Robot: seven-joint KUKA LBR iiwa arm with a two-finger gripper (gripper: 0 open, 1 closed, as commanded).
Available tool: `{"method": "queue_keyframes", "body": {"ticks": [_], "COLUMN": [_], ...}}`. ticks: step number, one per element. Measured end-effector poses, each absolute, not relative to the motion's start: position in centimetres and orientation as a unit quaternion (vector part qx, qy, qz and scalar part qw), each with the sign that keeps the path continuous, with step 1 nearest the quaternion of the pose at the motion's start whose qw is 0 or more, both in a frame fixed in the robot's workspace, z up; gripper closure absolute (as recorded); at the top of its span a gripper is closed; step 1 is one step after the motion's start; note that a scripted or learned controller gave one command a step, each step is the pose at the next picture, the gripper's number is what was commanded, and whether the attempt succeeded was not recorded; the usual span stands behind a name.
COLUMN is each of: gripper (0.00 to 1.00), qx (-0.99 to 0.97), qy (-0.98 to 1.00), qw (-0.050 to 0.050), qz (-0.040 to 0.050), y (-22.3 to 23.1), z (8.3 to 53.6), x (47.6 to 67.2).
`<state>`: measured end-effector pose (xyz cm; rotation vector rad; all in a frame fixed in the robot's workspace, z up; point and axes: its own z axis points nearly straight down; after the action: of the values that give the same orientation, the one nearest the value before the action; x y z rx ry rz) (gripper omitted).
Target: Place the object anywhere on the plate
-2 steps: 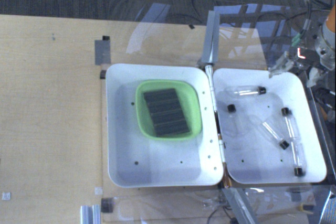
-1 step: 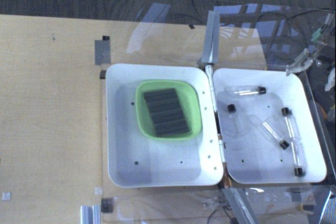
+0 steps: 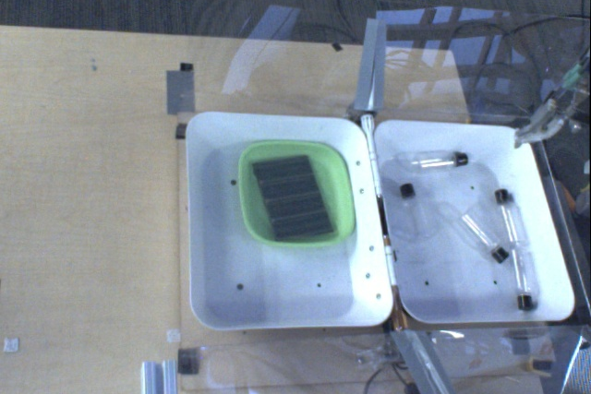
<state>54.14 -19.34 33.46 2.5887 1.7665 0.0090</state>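
- Camera view, left side: the left bin (image 3: 212, 291), white and shallow, holds a green plate (image 3: 343, 198) with rounded corners, set toward the bin's far half.
- The dark ridged object (image 3: 293, 197) lies flat on the plate, roughly in its middle. It is turned a little askew to the plate's edges, with green rim showing all around it.
- The near part of the left bin's floor shows only a few small dark specks.
- Camera view, right side: the right bin (image 3: 434, 295) sits just beside the left one, their rims touching along the middle.
- A clear tube (image 3: 434, 161) with a black cap lies near the right bin's far wall.
- A small black cap (image 3: 405, 191) lies apart from it on the floor.
- A short clear tube (image 3: 480, 233) lies at a slant further right, with a black cap at its near end.
- A long clear tube (image 3: 513, 246) runs along the right wall, black at both ends.
- The gripper (image 3: 547, 120) appears as a pale, blurred shape at the right bin's far right corner, well apart from the plate. I cannot tell whether it is released or clenched, and nothing can be seen in it.
- A grey bar (image 3: 371, 69) stands behind the seam between the two bins.
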Motion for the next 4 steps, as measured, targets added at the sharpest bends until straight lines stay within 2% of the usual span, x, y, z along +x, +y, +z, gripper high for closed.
{"method": "queue_keyframes", "body": {"ticks": [1, 2, 3, 4], "gripper": [0.00, 0.00, 0.00, 0.00], "qx": [0.814, 0.752, 0.641, 0.675], "qy": [0.582, 0.659, 0.767, 0.738], "qw": [0.004, 0.004, 0.005, 0.004], "qz": [0.0028, 0.0018, 0.0017, 0.0018], "y": [-19.8, -19.6, -20.0, -20.6], "z": [34.9, 33.9, 36.8, 35.7], "x": [51.0, 48.9, 48.9, 48.9]}}
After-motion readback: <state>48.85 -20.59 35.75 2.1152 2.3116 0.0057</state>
